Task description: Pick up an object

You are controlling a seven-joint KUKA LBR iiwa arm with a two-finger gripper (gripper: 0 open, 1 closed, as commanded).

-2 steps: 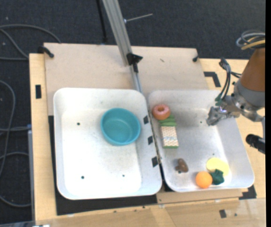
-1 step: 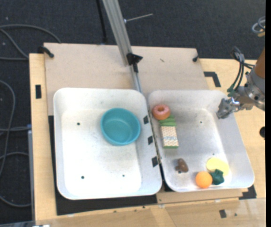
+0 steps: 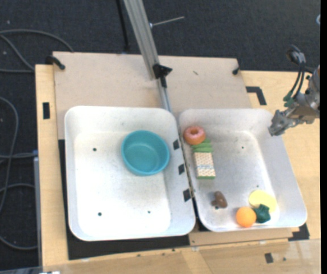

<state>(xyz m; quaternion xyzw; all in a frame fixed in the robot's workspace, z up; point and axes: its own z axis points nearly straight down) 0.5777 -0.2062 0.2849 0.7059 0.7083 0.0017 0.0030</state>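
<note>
Well apart: gripper (image 3: 279,125) (right rim), orange ball (image 3: 245,217)

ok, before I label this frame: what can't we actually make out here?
- Gripper: small and blurred at the right bin's edge in the camera view; finger state unreadable.
- Arm: mostly cut off by the right side of the view.
- Small brown object: too small to identify.
- Green item: partly hidden against the yellow piece and orange ball; shape unclear.
- Block: surface pattern blurred.
</note>
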